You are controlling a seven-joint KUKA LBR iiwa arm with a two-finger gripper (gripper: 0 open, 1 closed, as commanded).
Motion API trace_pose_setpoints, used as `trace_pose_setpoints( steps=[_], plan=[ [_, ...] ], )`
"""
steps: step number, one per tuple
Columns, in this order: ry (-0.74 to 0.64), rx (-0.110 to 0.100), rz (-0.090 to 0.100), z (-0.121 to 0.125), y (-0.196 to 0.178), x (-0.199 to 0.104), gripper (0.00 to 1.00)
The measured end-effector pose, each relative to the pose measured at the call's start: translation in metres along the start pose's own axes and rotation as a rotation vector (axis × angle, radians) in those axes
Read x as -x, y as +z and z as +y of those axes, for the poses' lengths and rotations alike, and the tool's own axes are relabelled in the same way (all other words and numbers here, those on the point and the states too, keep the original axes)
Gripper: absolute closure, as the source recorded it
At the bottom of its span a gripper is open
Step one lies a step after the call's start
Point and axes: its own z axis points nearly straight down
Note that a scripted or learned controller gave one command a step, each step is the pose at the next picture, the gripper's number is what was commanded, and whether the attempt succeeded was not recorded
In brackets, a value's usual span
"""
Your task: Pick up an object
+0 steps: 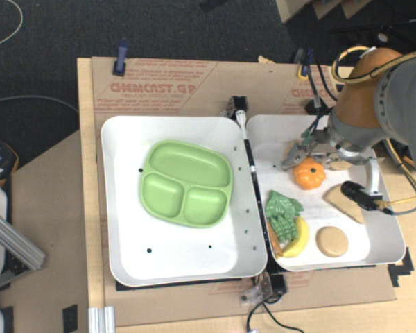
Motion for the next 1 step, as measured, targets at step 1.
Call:
trace_pose_setpoints(
  steps=[1],
  plan=[
    [0.004, 0.003, -0.002, -0.0006, -0.0141, 0.0028, 1.0]
  ],
)
